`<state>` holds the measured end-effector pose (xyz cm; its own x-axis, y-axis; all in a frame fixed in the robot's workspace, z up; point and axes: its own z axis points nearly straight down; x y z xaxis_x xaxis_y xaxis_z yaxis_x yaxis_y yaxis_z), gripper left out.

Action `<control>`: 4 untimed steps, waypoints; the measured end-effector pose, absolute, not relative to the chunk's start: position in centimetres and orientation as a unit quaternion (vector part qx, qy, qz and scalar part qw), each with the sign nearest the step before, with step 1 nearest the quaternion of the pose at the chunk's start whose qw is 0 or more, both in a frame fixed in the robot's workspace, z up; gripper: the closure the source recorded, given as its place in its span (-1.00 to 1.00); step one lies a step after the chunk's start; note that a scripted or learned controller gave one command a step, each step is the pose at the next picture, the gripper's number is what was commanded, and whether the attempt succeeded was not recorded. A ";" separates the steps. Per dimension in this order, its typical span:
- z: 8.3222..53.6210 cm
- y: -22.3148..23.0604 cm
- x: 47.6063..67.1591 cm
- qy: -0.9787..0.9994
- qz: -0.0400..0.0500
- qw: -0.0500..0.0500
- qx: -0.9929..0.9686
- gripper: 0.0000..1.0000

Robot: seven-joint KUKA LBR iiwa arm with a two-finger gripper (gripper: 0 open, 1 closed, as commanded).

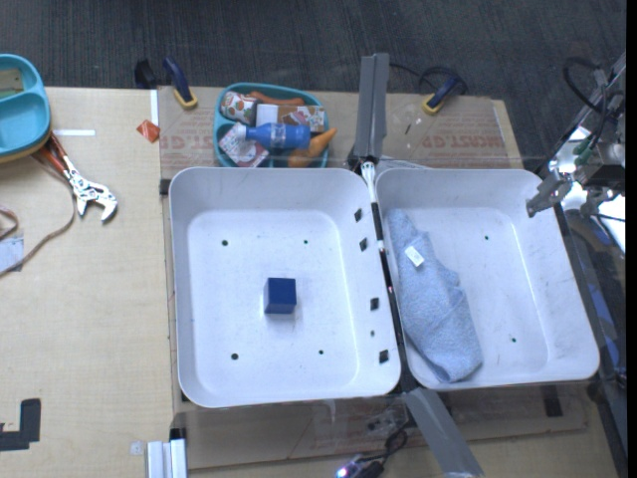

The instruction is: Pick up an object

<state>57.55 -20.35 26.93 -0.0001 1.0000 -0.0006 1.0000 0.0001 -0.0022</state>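
Camera view: blue cube (pixel 281 295) sits in the left bin (pixel 199 217), grey towel (pixel 433 307) in the right bin (pixel 537 267) — end effector (pixel 557 182) at far right, grip state unclear.

Two plain white bins, the left bin (pixel 189 297) and the right bin (pixel 557 297), sit side by side on a pale tan wooden bench (pixel 80 347). A solid dark blue block (pixel 281 295) lies in the left one. A light grey-blue towel (pixel 433 307) with a small white tag lies in the right. Farther back, a teal bowl (pixel 271 125) holds orange, white and blue items.
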 end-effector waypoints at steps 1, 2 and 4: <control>18.8 -17.0 57.2 -0.632 0.001 0.001 -0.775 -1.00; 18.5 -16.6 51.1 -0.567 0.001 0.001 -0.824 -1.00; 21.9 -18.2 53.6 -0.528 0.001 0.000 -0.849 -1.00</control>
<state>53.62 -18.20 21.85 0.4427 0.8967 -0.0016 0.8967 -0.4427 -0.0012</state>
